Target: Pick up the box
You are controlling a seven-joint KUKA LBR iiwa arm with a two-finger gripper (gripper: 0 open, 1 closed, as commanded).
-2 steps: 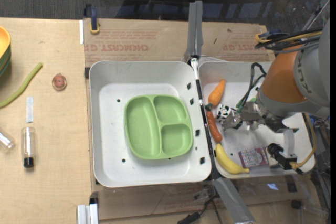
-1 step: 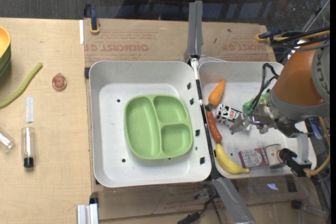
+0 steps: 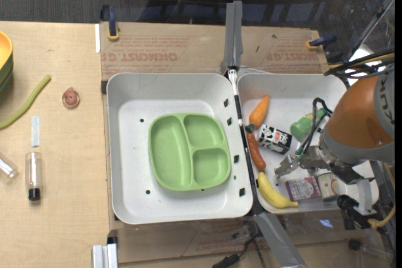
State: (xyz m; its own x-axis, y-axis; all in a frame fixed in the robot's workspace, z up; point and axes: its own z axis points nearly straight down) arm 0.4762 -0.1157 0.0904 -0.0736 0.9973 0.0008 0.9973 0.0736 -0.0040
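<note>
Claw [image 3: 290, 166] hangs low in the right bin [image 3: 286, 81], at lower right of the frame; I cannot tell its state. Just under it lies the box [image 3: 303, 188], not lifted, so the pick is left.

I see the left bin [image 3: 119, 135] and the right bin [image 3: 282, 81] side by side, touching along their inner walls. A divided tray [image 3: 188, 150] lies in the middle of the left bin. In the right bin, a carrot [image 3: 259, 110] lies near the inner wall toward the far edge, a sausage [image 3: 255, 152] just nearer along that wall, and a banana [image 3: 273, 192] at the near inner corner. The small carton [image 3: 274, 138] sits mid-bin, beside the sausage. The box [image 3: 303, 188] lies by the near edge, right of the banana, with my gripper [image 3: 295, 163] over the spot between carton and box.
</note>
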